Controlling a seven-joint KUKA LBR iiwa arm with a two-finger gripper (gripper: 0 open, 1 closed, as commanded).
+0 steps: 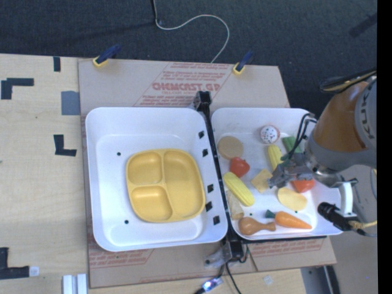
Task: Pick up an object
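My gripper point(283, 174) is low inside the right bin point(250, 116), among the toy food. It sits right beside a yellow cheese wedge point(262, 180) on its left and a small corn piece point(274, 156) just above. A red piece point(304, 185) and a pale yellow lemon-like piece point(291, 198) lie just below and to its right, partly under the wrist. Whether anything is caught in the gripper is hidden by its own dark body.
The right bin also holds a tan round cookie point(231, 146), a red tomato point(239, 166), a long corn cob point(239, 189), a speckled white ball point(269, 133), a green piece point(289, 144), a carrot point(291, 220) and a drumstick point(254, 226). The left bin point(104, 164) holds a yellow divided plate point(164, 184).
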